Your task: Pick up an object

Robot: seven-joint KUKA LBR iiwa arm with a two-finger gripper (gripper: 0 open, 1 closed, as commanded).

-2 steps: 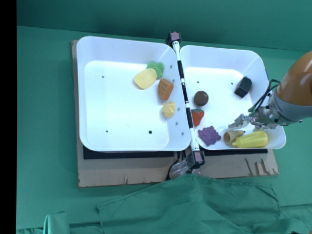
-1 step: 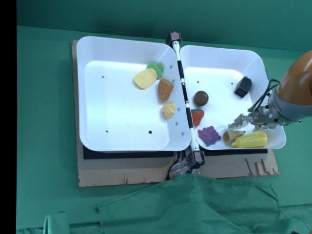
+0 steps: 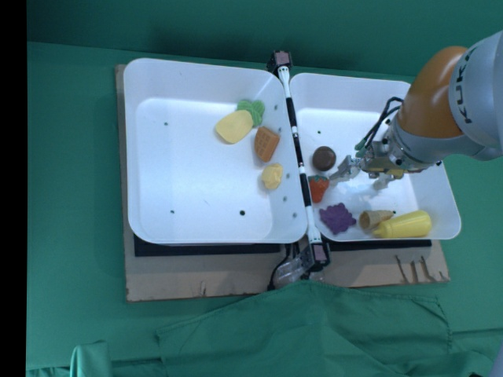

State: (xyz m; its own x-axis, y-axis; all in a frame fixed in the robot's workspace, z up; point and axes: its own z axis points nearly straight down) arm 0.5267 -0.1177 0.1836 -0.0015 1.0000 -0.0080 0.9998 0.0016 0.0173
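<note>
My gripper (image 3: 363, 174) hangs over the middle of the right bin (image 3: 440, 191), open, with nothing between its fingers. Its left finger (image 3: 343, 168) points toward a brown ball (image 3: 323, 158) and stands just to that ball's right. A red strawberry-like piece (image 3: 317, 188) lies by the divider, below the ball. Along the front of the bin lie a purple grape bunch (image 3: 337, 217), a small ice-cream cone (image 3: 375, 218) and a yellow bottle (image 3: 403, 225).
The left bin (image 3: 181, 187) holds a yellow pineapple with a green top (image 3: 238, 123), an orange waffle-like piece (image 3: 266, 143) and a small yellow piece (image 3: 272, 176), all near the divider (image 3: 297, 151). Green cloth (image 3: 314, 328) bunches at the front.
</note>
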